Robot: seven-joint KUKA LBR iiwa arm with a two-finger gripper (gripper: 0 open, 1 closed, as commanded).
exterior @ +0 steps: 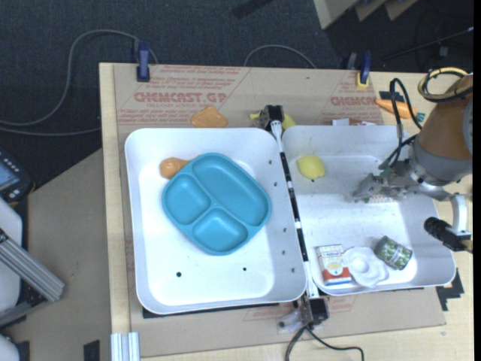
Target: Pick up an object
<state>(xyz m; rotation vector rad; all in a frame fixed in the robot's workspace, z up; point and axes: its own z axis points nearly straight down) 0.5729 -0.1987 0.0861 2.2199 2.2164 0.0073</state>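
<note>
So the two bins sit side by side, and I'll use the right bin (342, 224) as the reference for everything. The left bin (150, 224) sits beside it across the shared divider and holds a big blue tray (216, 201) with a small orange thing (171, 167) tucked at its far-left edge.

The arm (445, 138) comes in over the right bin's right wall, and the gripper (372, 192) is low over the bin's middle, a bit toward the far side. Its tips are a grey blur, so I honestly can't tell how wide it is set. I see nothing in it.

Closest candidate looks like the lemon (310, 166), in the bin's far-left part, up-left of the gripper and apart from it. It's roundish, so no real long axis to line up with.

The near wall has a carton (331, 266), a white cup (363, 266) touching it, and a green can (393, 253) just beside the cup, all well toward the camera from the gripper.
</note>
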